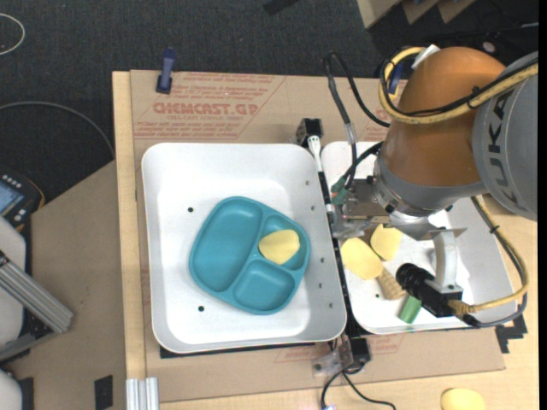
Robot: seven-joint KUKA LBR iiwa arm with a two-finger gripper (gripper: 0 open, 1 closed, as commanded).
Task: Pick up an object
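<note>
**Gripper low over right bin's left side, nothing seen held**

gripper (396, 229) sits under the grey wrist, down over the left half of the right bin (483, 319); the wrist hides it from above, so cannot tell if it is clenched or released; no item is seen gripped, so not counting anything as grasped

nearest candidate is the small yellow piece (387, 243), just beside the gripper on its lower side, partly tucked under the wrist; larger yellow piece (360, 260) touches or nearly touches it, closer to the bin's left edge; tan ridged piece (391, 283) is just below those two; green piece (408, 308) is near the bin's front edge

left bin (171, 186) carries a teal divided plate (224, 248) at its middle; a pale yellow piece (279, 246) lies in the plate's right-hand compartment, well apart from the gripper

judgement: step in hand is the descent or close on one of the yellow pieces in the right bin; task not done yet

to do it well: pick one piece, not the seam between the two yellow ones; centre over the small yellow piece and close across its narrow side; stay off the bin's left wall, which is close; go fully down before closing, as rounded pieces look likely to squirt out of a shallow pinch; lift straight up and check that the piece comes with it
</note>
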